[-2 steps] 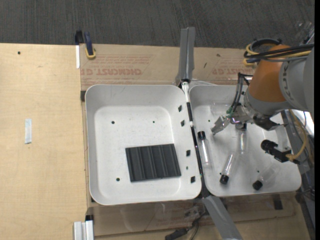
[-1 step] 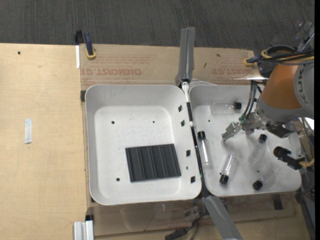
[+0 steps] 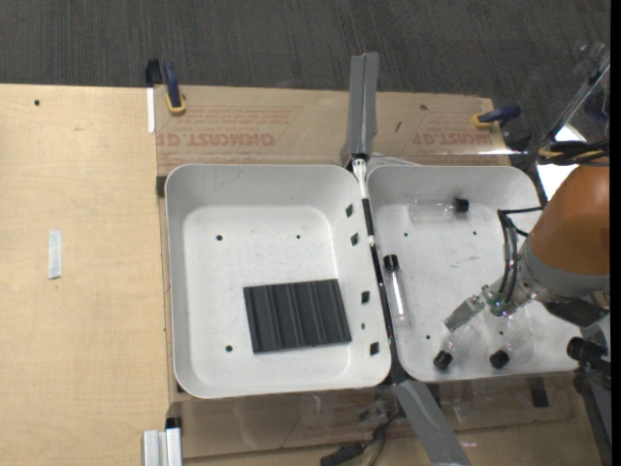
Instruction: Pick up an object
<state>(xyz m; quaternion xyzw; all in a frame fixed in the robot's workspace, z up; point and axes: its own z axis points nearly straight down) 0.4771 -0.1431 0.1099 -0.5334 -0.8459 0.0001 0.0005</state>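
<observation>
A dark grey ribbed rectangular block (image 3: 296,316) lies flat in the left bin (image 3: 194,260), toward its front. In the right bin (image 3: 427,250) lie several clear plastic pieces with black caps: one near the back (image 3: 439,210), a thin tube (image 3: 394,287) along the left wall, and two at the front (image 3: 444,357) (image 3: 500,357). My gripper (image 3: 482,309) hangs low over the front right part of the right bin, just above the two front pieces. The arm's orange band (image 3: 582,223) rises behind it and hides the bin's right side.
A grey divider post (image 3: 363,105) stands at the back between the bins. Blue and orange clamps (image 3: 167,83) (image 3: 495,116) hold cardboard behind them. A plywood bench top (image 3: 78,260) extends to the left. Black cables (image 3: 514,250) hang beside the wrist.
</observation>
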